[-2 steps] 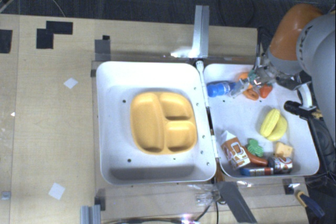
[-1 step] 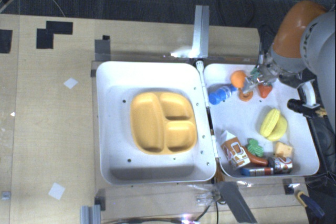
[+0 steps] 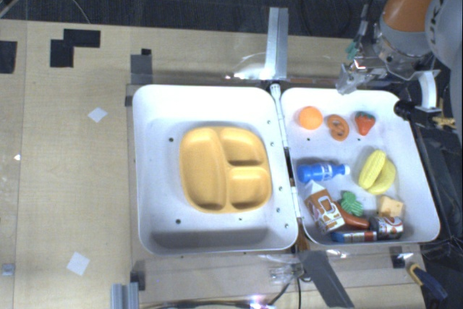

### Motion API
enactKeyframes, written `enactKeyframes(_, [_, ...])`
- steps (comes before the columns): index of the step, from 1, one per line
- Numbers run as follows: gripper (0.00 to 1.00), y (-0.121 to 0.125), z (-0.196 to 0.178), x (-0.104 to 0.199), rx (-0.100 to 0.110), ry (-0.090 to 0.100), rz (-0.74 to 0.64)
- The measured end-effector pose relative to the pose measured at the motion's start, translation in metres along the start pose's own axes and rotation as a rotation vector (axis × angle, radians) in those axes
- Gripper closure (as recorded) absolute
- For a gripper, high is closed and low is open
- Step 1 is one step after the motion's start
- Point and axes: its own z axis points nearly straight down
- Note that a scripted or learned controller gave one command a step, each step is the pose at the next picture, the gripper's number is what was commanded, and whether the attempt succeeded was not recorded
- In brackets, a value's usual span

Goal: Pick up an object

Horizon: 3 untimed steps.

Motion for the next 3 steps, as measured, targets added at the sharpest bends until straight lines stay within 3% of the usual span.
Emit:
enactKeyframes(1, [1.00, -0.050, -0.048, -0.093, 0.006, -0.003, 0.146])
enactKeyframes(2, [1.00, -0.109, -0.008, -0.004, 0.014, 0.004, 0.125])
enactKeyframes(3, [0.00, -0.110, -0.009, -0.007, 0.011, 0.002, 0.128])
